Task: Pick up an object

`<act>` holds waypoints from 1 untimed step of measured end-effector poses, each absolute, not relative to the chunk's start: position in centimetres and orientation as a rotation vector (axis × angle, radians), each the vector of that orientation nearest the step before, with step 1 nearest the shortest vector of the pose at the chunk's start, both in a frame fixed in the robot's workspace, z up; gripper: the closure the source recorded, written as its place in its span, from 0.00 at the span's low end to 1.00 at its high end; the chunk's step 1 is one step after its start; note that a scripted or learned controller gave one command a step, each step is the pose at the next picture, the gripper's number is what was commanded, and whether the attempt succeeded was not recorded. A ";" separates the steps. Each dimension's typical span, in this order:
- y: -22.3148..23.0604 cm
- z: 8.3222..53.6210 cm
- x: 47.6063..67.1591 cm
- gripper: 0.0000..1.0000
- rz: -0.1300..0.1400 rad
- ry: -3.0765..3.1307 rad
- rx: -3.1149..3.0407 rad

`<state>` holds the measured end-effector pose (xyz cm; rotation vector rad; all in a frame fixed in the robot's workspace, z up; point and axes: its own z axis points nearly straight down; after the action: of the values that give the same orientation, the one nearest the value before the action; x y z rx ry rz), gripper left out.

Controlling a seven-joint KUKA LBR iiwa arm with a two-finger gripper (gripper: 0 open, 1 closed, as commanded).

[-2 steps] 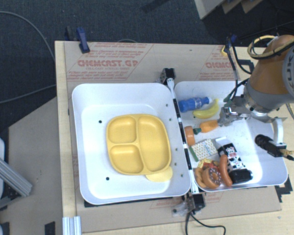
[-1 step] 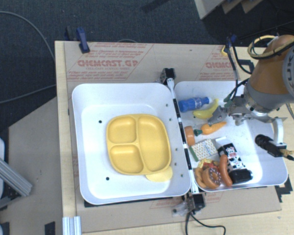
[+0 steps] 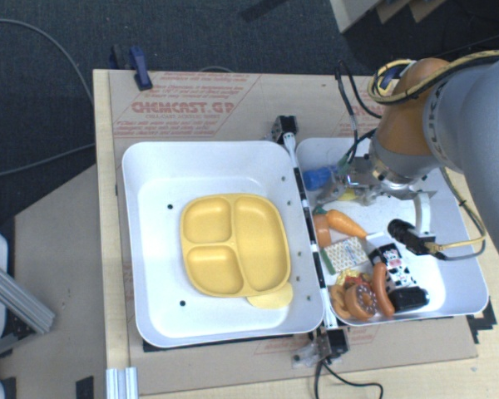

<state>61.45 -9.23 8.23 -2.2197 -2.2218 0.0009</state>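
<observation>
While I've got the gripper (image 3: 355,183) low in the right bin (image 3: 470,285), just above the carrot (image 3: 346,222) and beside the blue block (image 3: 318,178), nothing looks lifted, I can't tell its grip, so the pickup remains undone.

Bench (image 3: 191,106) bears two white bins (image 3: 150,181) side by side.

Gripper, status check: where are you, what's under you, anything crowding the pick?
Gripper low over right bin, fingers unreadable. Nothing seen held. Blue object and carrot closest. Toys packed tight along the divider; yellow tray sits alone in left bin.
</observation>
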 end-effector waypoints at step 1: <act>-12.1 8.7 53.8 0.00 -0.020 -2.243 -2.234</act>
<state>53.80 -12.08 8.72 -2.2335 -2.2430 -0.0201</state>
